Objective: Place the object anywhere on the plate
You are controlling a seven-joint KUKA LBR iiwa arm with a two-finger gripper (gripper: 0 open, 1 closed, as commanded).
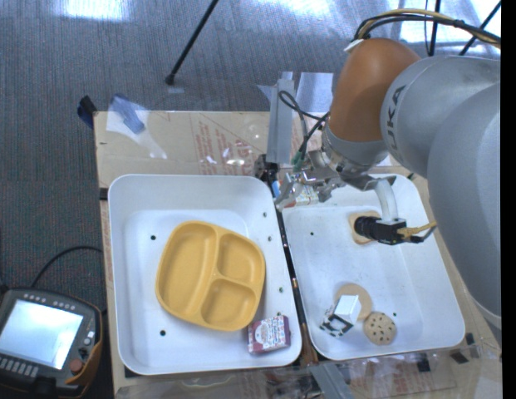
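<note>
Yellow plate (191,266), speckled tan cookie (379,328)

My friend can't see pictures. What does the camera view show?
A yellow divided plate lies in the left white bin, a small pink packet beside its near corner. The right bin holds a cookie and a small white-and-black item. The grey robot arm reaches in from the right, its gripper over the far edge where the bins meet.

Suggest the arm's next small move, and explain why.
Probably move the gripper toward the near side of the right bin, over the cookie. The gripper sits at the bins' far edge, the cookie lies in the open, and the yellow plate bears nothing yet.
</note>
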